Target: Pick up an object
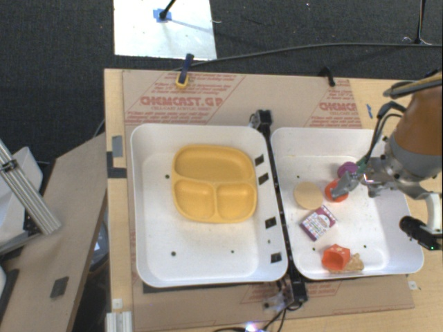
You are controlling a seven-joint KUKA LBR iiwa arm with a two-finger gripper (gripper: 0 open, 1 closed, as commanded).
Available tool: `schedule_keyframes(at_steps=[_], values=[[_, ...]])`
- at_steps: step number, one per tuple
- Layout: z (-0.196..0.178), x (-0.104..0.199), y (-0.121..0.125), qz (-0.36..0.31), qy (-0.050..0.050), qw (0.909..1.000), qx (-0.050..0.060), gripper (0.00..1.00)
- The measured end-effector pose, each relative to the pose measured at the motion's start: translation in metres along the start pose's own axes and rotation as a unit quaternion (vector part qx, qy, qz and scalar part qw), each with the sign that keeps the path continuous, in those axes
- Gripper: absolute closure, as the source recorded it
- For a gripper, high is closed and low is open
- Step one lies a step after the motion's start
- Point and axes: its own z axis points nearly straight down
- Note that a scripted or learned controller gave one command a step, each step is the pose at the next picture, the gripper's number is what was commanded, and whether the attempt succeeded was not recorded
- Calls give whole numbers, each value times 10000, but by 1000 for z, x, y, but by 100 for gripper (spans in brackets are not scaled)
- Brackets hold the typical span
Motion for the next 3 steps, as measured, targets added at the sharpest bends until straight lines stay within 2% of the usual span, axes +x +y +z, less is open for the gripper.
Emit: schedule_keyframes(at_steps=[1, 3], values=[[-7, 0, 3, -16, -11, 10000, -64, 0], [77, 3, 6, -5, -9, 10000, -51, 0]])
